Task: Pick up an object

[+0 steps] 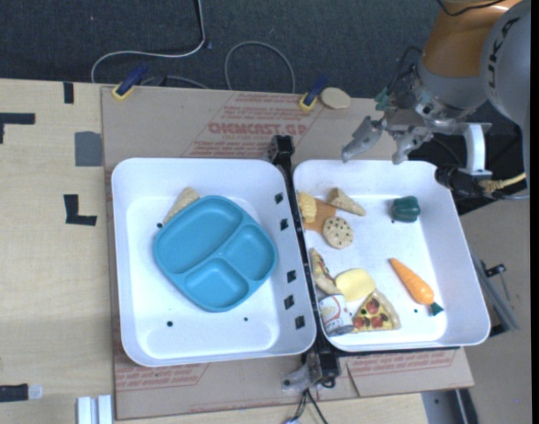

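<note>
Arm poised above the right bin, nothing picked yet.

Left of centre, a blue tray fills the left bin. The right bin holds toy food: a cookie, pizza slice, carrot and green pepper. At upper right the gripper hangs with jaws spread wide, holding nothing. The pepper lies nearest and apart from the clutter; the gripper should descend straight and centre over it before closing.

Pale wooden bench with brown cardboard sheet against dark carpeted floor.
</note>
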Robot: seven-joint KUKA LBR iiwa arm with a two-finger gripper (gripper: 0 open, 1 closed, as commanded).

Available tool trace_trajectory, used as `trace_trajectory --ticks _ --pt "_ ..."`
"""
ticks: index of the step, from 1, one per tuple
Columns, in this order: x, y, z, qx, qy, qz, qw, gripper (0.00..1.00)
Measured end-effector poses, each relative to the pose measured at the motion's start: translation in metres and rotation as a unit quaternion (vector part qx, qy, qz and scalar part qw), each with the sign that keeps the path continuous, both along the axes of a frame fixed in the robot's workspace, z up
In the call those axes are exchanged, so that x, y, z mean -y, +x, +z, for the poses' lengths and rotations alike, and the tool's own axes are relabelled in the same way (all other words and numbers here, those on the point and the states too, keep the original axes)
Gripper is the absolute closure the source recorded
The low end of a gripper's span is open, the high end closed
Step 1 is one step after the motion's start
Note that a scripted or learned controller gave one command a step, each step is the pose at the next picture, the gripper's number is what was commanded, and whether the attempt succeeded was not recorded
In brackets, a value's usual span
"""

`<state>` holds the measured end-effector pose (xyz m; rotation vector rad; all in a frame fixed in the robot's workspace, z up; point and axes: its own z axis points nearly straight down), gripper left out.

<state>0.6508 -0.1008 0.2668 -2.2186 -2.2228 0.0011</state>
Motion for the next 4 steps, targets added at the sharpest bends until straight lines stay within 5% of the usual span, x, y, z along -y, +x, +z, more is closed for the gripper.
trace_trajectory --ticks 1,2,3,4 --pt "0.027 -0.011 -0.131 -0.004 -0.0003 -0.001 1.0000 0.00" --pt "0.021 -0.015 -0.184 0.002 -0.0019 0.000 1.0000 0.00" --pt "0.003 -0.017 -0.178 0.005 -0.0079 -0.003 1.0000 0.00" --pt "0.000 -0.017 -0.169 0.003 -0.0024 -0.003 1.0000 1.00"
